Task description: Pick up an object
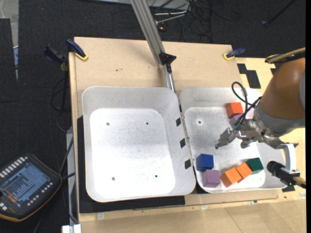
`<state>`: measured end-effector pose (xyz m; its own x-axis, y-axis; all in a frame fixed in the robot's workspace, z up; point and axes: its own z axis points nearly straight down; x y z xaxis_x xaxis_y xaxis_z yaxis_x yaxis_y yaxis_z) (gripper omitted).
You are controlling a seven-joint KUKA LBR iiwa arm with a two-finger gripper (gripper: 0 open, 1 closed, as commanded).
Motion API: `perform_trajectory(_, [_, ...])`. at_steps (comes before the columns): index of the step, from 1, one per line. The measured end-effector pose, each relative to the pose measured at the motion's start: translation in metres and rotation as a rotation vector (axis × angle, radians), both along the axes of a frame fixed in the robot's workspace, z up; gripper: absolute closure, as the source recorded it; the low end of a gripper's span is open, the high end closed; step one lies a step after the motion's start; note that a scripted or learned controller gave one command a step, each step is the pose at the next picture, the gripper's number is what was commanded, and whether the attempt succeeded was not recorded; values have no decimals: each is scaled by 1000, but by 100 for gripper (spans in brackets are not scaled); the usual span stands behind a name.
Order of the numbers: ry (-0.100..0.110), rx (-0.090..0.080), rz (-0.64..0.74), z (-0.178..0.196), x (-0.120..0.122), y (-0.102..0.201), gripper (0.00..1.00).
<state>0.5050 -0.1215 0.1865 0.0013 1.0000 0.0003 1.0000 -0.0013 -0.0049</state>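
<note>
Hovering: gripper (227, 139) over right bin (204, 115) | finger spread: cannot tell | contents: blue cube (205, 161), purple cube (211, 177), orange block (231, 175), green block (254, 166)

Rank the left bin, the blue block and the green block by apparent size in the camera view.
1. Left bin, by far the largest.
2. Blue block.
3. Green block.
The two blocks look nearly alike; blue appears slightly bigger, but the slanted view makes that unsure, so treat them as roughly equal.
</note>
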Motion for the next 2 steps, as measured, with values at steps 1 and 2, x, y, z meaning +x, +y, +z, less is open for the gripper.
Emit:
perform_trajectory(1, [1, 1, 0, -64, 1, 1, 0])
perform_trajectory(2, [-6, 0, 0, -50, 3, 1, 100])
